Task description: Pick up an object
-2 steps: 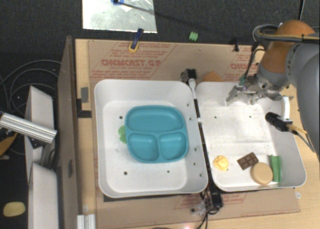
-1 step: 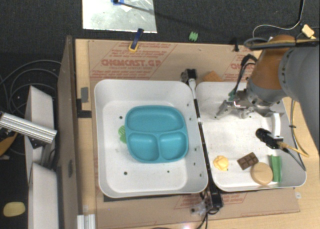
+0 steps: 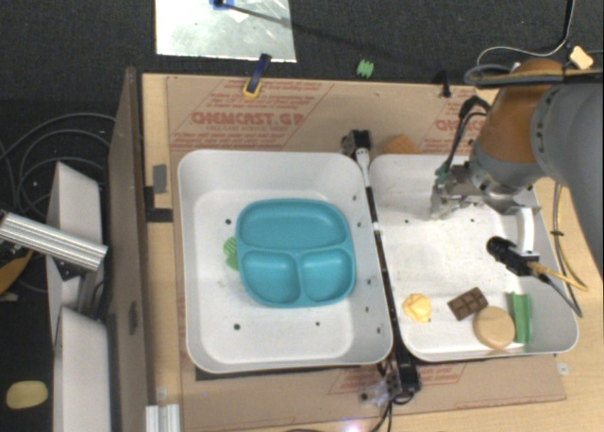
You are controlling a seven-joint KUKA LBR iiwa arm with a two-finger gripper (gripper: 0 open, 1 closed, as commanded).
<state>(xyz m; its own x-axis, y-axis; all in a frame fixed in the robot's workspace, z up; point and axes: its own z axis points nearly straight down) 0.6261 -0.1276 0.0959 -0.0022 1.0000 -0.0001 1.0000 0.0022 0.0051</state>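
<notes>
Claw (image 3: 444,200) sits low over the bare upper stretch of the right bin (image 3: 425,249), nothing between its tips that I can see. Released or clenched: cannot tell at this angle.

Every candidate in this bin lies the same way from the claw, down-view toward the near rim and well apart from it:
- yellow lump (image 3: 417,307): almost straight down-view of the claw and the nearest, with free floor all round it.
- brown block (image 3: 467,304): down-view and a bit right, turned diagonal, just beside the tan disc (image 3: 494,328).
- green stick (image 3: 519,318): furthest right, long axis running roughly up-down in view, tucked against the disc and near the bin wall.

Teal tray (image 3: 294,251) in the left bin (image 3: 209,232) is across the divider, left of the claw, and looks too broad to grab.

My call: go for the yellow lump. It needs one travel toward the near rim, little sideways shift, no neighbours to clip. For the stick, I'd close across the short axis, and the wall crowds that.
</notes>
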